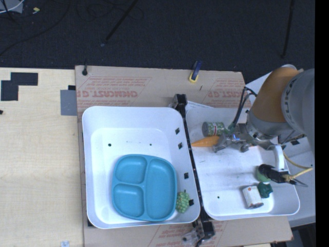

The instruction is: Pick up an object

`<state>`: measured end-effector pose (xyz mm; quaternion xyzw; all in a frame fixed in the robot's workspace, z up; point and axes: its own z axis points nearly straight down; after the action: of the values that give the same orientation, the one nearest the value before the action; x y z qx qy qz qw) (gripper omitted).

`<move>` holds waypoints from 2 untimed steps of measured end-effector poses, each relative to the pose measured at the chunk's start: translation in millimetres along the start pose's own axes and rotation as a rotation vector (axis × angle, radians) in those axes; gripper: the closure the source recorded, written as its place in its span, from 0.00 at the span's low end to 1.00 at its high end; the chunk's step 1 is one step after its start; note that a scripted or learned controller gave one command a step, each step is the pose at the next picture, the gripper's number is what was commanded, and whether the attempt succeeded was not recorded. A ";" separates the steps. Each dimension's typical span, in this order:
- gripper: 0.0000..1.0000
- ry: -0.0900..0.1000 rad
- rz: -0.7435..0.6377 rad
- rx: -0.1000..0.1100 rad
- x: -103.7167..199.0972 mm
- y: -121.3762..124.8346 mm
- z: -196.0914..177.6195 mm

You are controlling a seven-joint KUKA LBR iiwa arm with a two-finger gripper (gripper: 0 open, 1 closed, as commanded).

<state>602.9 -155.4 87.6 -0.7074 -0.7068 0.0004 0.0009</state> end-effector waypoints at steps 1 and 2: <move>1.00 0.001 0.003 0.001 -0.7 -0.4 -10.1; 1.00 -0.001 0.001 -0.005 1.7 -5.9 -70.7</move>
<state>597.2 -153.7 158.3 -0.7077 -0.7065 -0.0010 -0.0012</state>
